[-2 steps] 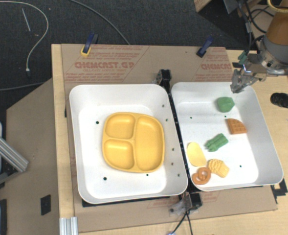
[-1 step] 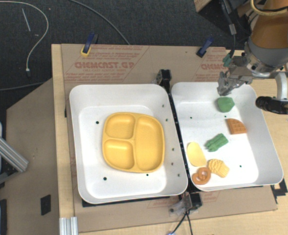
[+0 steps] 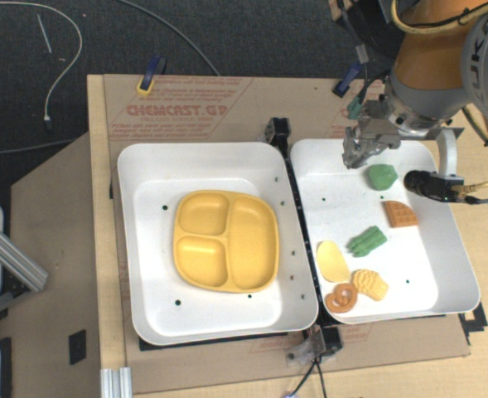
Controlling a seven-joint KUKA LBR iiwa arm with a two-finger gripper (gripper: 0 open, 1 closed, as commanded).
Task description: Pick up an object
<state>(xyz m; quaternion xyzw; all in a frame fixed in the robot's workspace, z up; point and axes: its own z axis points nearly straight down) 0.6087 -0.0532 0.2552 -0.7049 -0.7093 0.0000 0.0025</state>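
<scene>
Two shallow white bins sit side by side on a cardboard-covered bench. The left bin [image 3: 144,222] holds a yellow divided plate [image 3: 225,240] with three compartments, lying flat near the bin's centre. The right bin [image 3: 442,264] carries the small items: a rounded green piece [image 3: 381,177] toward 12 o'clock of the bin, a brown waffle-like square [image 3: 400,214] just at its 4 o'clock, a darker green ridged piece [image 3: 367,240] near the bin's middle, a pale yellow oval [image 3: 333,261] at that piece's 8 o'clock, and at the bin's 6 o'clock an orange ring [image 3: 340,298] touching a knobbly yellow piece [image 3: 370,284]. The arm [image 3: 442,48], grey with an orange band, reaches in from 2 o'clock. Its gripper [image 3: 361,154] hangs over the far left corner of the right bin, at 9 o'clock of the rounded green piece and just beside it, with nothing seen between its tips. The dark metal at the tips blurs together, so whether the gripper is apart or together cannot be told. A black cylindrical part [image 3: 430,185] juts over the bin's right rim.
</scene>
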